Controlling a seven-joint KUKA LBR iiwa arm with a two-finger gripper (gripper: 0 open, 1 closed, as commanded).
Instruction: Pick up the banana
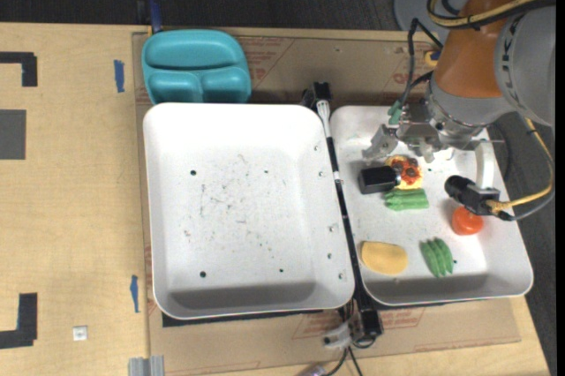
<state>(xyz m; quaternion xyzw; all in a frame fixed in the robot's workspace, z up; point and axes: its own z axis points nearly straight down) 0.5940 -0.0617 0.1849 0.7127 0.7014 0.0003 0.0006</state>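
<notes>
Where the hand [381, 164] hovers: two green items | one yellow.

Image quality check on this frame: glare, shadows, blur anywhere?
Camera view: even, soft light; the left bin is bright white but its scuff marks still read, so no blown-out glare. The arm casts a soft shadow on the right bin under the tool. The small items there look soft and low-detail.
</notes>
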